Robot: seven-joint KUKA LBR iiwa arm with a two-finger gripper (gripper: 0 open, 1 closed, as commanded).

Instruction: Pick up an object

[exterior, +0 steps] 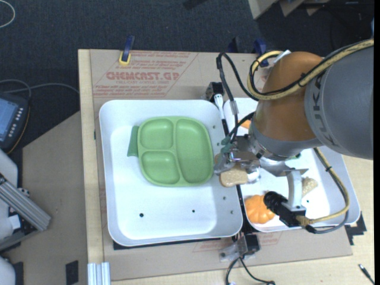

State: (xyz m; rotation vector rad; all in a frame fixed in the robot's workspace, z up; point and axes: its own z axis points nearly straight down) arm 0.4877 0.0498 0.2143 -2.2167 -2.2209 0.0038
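Hovering over the seam between the two bins, the pincer [236, 161] sat directly above a tan bread-like piece [233, 177], which lay crosswise just beneath it at the right bin's [332, 177] left edge; its grip I cannot tell.

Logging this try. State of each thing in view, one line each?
green divided plate: upright, lying flat in the left bin, compartments bare.
tan object: at the gripper, over the rim between the bins; grasp unclear.
orange object: resting in the right bin, partly hidden.
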